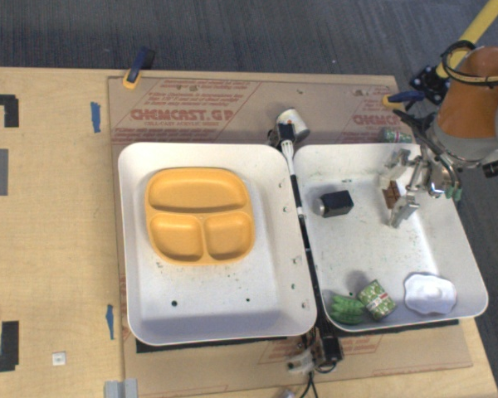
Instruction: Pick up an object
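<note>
bench: tan board surface carrying both bins, with a cardboard sheet printed in red letters lying under them.
white object: rounded, pale, at about 5 o'clock in the right bin, touching or nearly touching the near rim.
green packet: small, patterned, just beside the white object on its 9 o'clock side.
green leafy piece: dark green, touching the packet, at about 7 o'clock in the right bin against the near rim.
right bin: shallow, white, speckled with a few dark marks.
left bin: shallow, white, touching the right bin along a dark seam.
yellow tray: three compartments, one long and two small, lying flat toward 11 o'clock in the left bin.
black block: small, dark, lying alone at about 10 o'clock in the right bin, well apart from the things at the near rim.
gripper: low over the right bin at about 1 o'clock, pointing down; a small brown object sits right at the fingers, but i cannot tell whether they are apart, together or clamped on it.
arm: grey with an orange band, reaching in from 2 o'clock.
blue clamp: at the far edge of the cardboard, 11 o'clock.
</note>
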`<action>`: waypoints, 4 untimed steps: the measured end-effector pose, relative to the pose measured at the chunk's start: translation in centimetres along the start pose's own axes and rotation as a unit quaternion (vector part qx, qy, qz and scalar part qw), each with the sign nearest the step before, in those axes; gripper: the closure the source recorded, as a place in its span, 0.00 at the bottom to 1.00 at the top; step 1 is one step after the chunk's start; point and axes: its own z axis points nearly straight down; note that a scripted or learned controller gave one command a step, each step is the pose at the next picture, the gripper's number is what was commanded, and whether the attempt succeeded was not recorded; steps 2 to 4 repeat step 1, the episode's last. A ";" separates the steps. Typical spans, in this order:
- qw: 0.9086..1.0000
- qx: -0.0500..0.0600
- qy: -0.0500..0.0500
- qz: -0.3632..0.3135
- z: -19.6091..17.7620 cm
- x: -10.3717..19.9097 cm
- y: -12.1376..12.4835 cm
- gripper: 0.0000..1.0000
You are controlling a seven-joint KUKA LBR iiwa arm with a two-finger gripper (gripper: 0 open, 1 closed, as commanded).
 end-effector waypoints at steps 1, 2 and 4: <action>0.999 -0.002 -0.001 0.045 -0.4 0.1 -0.1 0.00; 0.999 -0.002 -0.001 0.045 -0.4 0.1 -0.1 0.00; 0.999 -0.002 -0.001 0.045 -0.4 0.1 -0.1 0.00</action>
